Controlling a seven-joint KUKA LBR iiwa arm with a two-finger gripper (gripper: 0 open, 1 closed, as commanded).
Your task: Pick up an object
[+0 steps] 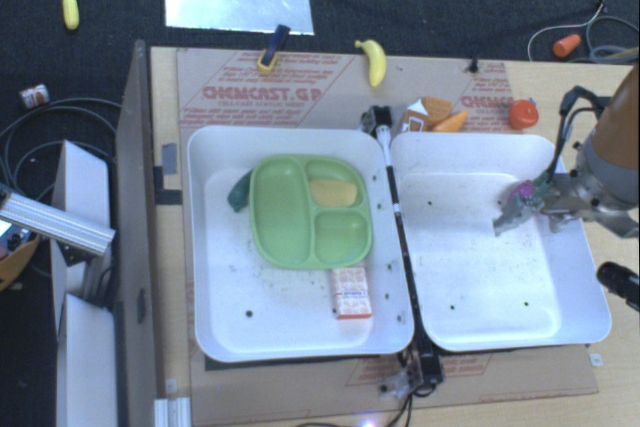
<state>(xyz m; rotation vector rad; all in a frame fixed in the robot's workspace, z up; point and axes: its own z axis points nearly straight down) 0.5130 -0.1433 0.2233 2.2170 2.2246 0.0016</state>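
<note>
Your tool hangs over the right bin; I cannot tell its opening or any hold. The tray and box lie in the left bin, unpicked.

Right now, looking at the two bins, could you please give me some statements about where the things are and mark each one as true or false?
1. The green divided plate lies in the left bin. True.
2. A yellow piece rests in one compartment of the plate. True.
3. The small orange and white box lies in the right bin. False: it lies in the left bin, just below the plate.
4. The gripper is over the left bin. False: it is over the right bin, near its right side.
5. The banana lies inside a bin. False: it lies on the board behind the bins.
</note>
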